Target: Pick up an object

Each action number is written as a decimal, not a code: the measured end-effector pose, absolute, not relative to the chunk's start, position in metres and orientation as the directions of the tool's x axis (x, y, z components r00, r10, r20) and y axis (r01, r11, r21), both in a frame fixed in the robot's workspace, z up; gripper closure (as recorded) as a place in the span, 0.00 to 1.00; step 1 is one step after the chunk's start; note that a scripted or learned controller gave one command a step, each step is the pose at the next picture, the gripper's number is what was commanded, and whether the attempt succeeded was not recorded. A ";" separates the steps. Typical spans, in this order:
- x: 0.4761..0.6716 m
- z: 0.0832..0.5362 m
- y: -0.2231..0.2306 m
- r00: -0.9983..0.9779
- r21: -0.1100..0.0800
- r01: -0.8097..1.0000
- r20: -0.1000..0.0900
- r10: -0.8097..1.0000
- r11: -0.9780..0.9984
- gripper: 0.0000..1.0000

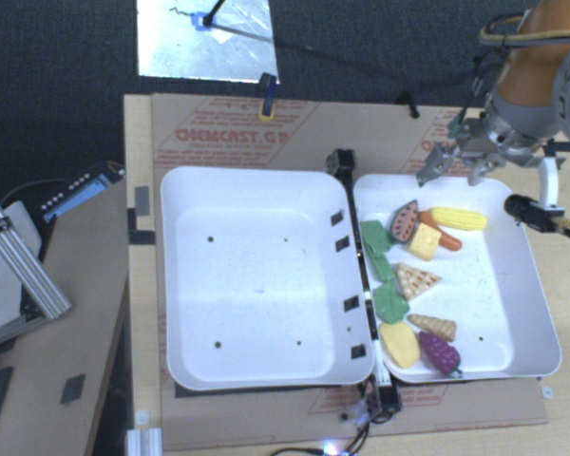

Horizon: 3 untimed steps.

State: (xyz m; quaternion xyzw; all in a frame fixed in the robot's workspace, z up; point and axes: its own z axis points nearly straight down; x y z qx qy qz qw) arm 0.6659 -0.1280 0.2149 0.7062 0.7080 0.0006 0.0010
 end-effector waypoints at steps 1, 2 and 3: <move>0.667 0.227 -0.128 -0.006 0.006 1.000 -0.001 1.000 0.006 1.00; 0.671 0.322 -0.013 -0.016 0.014 1.000 0.004 1.000 0.016 1.00; 0.669 0.403 0.086 -0.016 0.012 1.000 0.005 1.000 0.015 1.00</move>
